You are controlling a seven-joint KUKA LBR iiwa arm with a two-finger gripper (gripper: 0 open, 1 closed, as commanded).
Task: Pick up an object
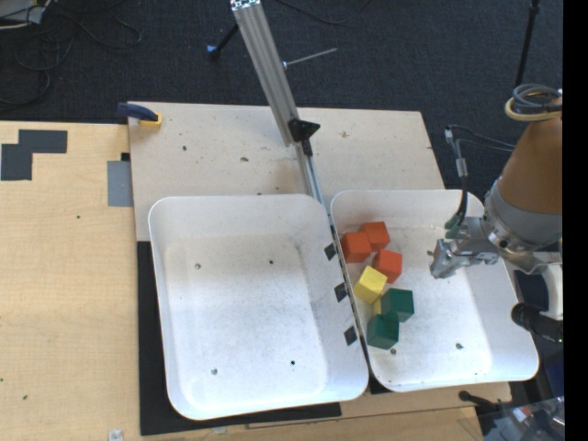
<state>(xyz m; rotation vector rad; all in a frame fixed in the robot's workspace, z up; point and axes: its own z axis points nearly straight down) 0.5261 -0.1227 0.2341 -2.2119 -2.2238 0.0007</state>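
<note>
Several small blocks lie along the left side of the right bin [478, 356]: three orange blocks [370, 246] at the top, a yellow block [371, 284] below them, and two dark green blocks [391, 315] lower down. My gripper [444, 263] hangs over the middle of the right bin, to the right of the blocks and apart from them. Nothing shows between its fingers.
The left bin [184, 246] sits beside the right one, split from it by a ridge with black clips. A slanted aluminium bar [271, 67] rises from behind the bins. A blue and yellow clamp [140, 114] rests at the bench's back left.
</note>
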